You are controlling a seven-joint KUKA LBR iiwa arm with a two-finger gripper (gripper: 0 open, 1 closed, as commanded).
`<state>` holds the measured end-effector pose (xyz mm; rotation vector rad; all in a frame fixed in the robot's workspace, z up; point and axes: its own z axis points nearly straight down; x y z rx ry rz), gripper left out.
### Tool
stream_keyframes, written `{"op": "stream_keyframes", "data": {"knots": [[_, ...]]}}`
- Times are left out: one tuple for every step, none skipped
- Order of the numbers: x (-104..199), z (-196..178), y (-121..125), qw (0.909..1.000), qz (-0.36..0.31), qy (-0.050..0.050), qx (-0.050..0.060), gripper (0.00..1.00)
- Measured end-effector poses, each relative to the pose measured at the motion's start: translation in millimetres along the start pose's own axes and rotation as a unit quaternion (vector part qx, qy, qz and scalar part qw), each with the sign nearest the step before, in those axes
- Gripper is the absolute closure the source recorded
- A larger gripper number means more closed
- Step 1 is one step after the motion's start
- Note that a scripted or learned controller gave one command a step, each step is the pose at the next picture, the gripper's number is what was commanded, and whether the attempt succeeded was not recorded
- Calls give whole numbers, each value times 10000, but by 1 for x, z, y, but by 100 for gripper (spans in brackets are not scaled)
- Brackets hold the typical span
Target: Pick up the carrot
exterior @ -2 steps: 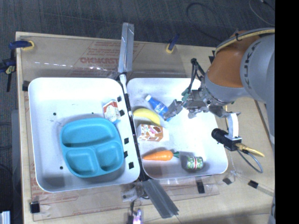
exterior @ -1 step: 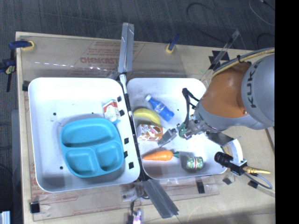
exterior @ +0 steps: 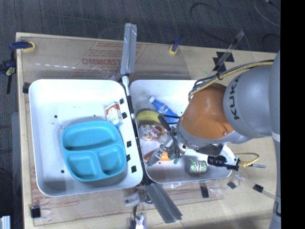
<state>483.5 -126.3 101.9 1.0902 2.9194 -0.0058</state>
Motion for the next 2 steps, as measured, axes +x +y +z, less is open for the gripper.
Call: {"op": "stream_keyframes", "data": {"knots": [[-1,-6,1,10000,-28,18,2,100],[33,-122,35,9962,859,133,52,100]]}}
